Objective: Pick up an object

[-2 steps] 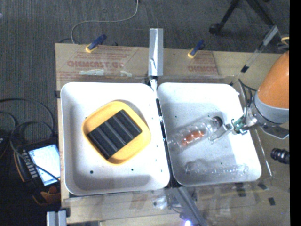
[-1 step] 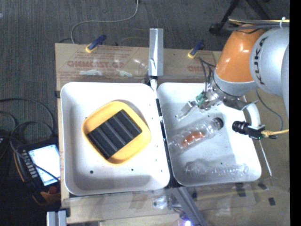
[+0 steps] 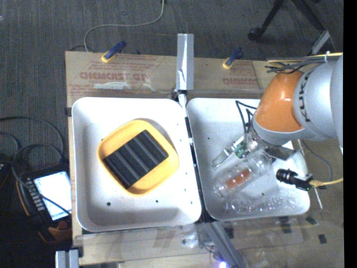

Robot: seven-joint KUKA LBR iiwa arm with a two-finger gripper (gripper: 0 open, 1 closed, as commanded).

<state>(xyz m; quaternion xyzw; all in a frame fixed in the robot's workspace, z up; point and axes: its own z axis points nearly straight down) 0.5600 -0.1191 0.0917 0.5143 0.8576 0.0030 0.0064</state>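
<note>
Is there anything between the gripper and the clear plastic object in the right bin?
Nothing visible. The gripper is right at the upper end of the clear plastic object in the right bin.

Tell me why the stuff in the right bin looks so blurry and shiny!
In the camera view, the things in the right bin under the hand are see-through plastic, so they catch glare and blend into the white floor; the yellow tray with its dark ribbed top in the left bin looks crisp, with a soft shadow beside it.
</note>
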